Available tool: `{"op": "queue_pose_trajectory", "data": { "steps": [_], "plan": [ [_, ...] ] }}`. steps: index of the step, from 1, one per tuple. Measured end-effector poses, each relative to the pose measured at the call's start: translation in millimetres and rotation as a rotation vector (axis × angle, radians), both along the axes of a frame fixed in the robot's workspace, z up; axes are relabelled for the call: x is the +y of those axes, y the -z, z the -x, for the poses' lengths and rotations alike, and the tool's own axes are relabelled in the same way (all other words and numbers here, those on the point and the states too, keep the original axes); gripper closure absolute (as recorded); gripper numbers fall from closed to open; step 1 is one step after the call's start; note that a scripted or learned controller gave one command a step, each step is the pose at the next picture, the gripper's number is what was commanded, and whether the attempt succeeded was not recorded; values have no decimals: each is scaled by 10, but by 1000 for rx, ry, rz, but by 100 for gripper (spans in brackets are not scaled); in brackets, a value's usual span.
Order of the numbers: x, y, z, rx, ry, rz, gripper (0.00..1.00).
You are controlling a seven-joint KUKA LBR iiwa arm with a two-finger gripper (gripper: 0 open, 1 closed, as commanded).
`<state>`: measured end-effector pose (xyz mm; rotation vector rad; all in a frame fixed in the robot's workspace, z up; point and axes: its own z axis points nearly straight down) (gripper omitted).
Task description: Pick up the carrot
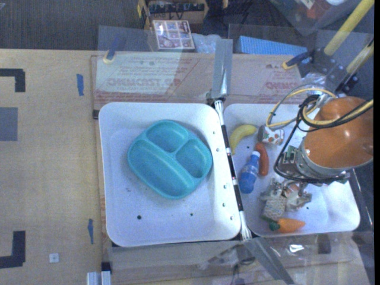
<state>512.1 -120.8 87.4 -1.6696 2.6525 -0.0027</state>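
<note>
Carrot: You find the carrot lying flat at the near edge of the right bin, its green tip pointing toward the left bin.
Tool: The tool hangs just above and behind the carrot, apart from it; nothing sits between its fingers that you can make out, and you cannot tell whether they are spread or closed, since the wrist hides them.
Why the tool is there: It looks placed for a descent on the carrot, but you should judge it slightly off, more over the speckled block than over the carrot.
Block: A small speckled block lies just beside the carrot, between it and the tool, and could get in the way of a grasp.
Right bin contents: Farther from the carrot you see a banana, a blue bottle, a red-orange piece beside the bottle and a small white object near the banana.
Left bin: The left bin, well apart from the carrot, holds a teal divided plate, its sections bare.
Arm: The orange band sits over the far side of the right bin, well behind the carrot.
Desk: Both bins rest side by side on the desk.
</note>
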Motion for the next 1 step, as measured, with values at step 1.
{"op": "queue_pose_trajectory", "data": {
  "steps": [1],
  "plan": [
    [-251, -661, 1, 4, -426, 2, 100]
  ]
}}
